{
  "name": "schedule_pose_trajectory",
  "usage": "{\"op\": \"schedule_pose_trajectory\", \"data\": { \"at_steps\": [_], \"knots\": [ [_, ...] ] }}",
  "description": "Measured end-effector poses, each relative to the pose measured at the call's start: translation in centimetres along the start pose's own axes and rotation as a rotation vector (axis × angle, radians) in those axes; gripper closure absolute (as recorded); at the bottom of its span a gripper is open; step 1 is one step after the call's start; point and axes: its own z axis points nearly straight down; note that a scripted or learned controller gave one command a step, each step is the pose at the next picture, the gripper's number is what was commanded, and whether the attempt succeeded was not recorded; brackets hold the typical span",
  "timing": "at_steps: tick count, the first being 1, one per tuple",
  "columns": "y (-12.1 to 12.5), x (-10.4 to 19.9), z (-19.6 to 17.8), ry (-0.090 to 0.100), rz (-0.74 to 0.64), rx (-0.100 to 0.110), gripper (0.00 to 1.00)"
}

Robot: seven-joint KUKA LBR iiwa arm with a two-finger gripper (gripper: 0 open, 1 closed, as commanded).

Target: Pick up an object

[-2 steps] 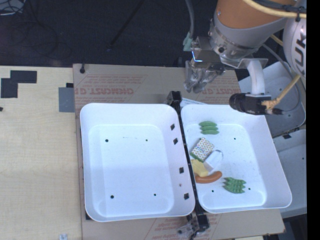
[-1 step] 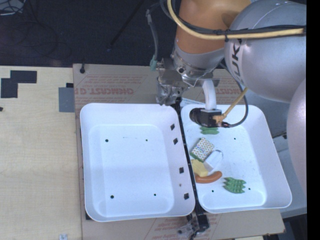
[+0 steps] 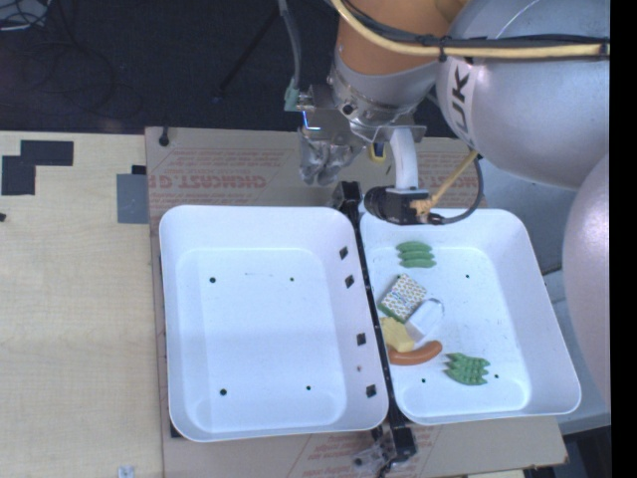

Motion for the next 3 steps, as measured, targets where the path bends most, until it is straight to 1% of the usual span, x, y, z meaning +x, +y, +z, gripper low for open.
{"op": "schedule_pose_trajectory", "data": {
  "at_steps": [1,2,3],
  "knots": [
    [0.8,8.1,-3.6,0.001,-0.002,-0.002,1.0],
    [-0.5,10.2,-0.9,-0.001,-0.001,0.004,1.0],
    [-3.4,10.0,5.7,-0.003,0.003,0.008,1.0]
  ]
}}
